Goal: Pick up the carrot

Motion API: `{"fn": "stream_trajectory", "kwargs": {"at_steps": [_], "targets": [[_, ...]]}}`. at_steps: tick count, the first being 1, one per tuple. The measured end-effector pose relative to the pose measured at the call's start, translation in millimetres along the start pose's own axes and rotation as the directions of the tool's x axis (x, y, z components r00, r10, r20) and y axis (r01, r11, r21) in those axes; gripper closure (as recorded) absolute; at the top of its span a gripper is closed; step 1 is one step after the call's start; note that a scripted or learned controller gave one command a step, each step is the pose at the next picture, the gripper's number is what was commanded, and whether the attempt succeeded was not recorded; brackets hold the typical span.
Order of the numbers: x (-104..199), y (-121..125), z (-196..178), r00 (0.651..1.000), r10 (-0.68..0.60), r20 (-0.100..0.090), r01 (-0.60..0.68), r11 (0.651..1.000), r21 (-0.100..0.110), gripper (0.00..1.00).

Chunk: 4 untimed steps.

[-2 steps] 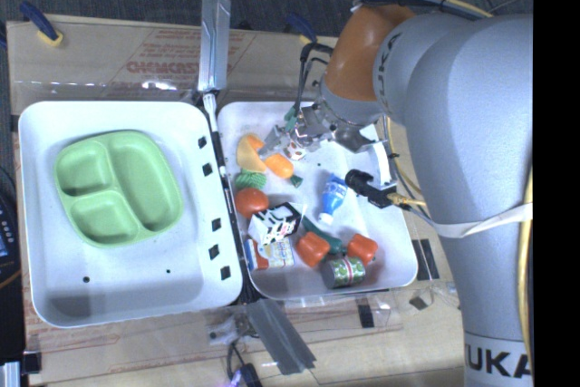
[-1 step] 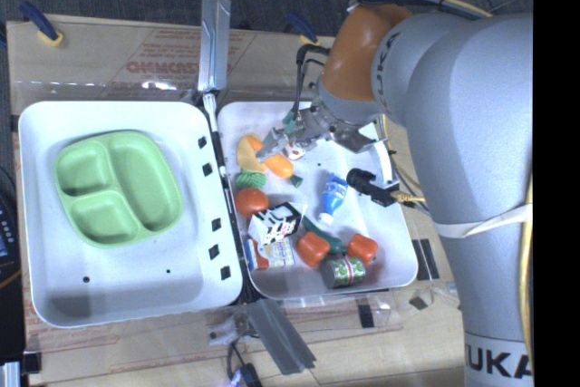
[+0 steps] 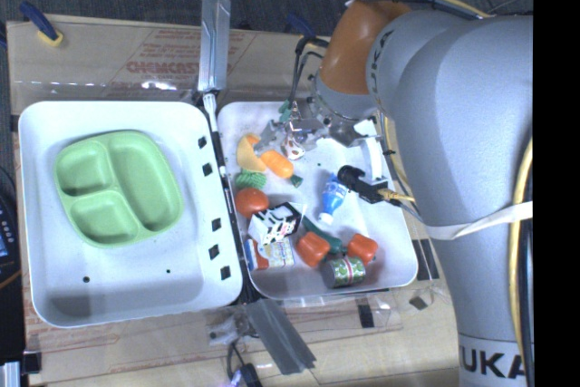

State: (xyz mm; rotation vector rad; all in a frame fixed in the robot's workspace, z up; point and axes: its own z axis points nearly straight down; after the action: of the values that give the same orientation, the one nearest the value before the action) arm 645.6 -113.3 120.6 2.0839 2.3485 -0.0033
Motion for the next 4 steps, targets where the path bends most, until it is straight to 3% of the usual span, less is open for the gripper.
{"fn": "stream_trajectory", "kwargs": {"at_steps": [1, 2, 3, 4], "targets": [[8, -12, 1, 0.993, 0.116, 0.004, -0.116, 0.992, -0.041, 0.00], [9, -19, 1, 0.988, 0.152, 0.000, -0.151, 0.987, -0.054, 0.00], [15, -37, 27, 0.985, 0.173, -0.003, -0.173, 0.985, 0.002, 0.00], [17, -37, 16, 0.986, 0.169, -0.006, -0.169, 0.986, 0.003, 1.00]]}}
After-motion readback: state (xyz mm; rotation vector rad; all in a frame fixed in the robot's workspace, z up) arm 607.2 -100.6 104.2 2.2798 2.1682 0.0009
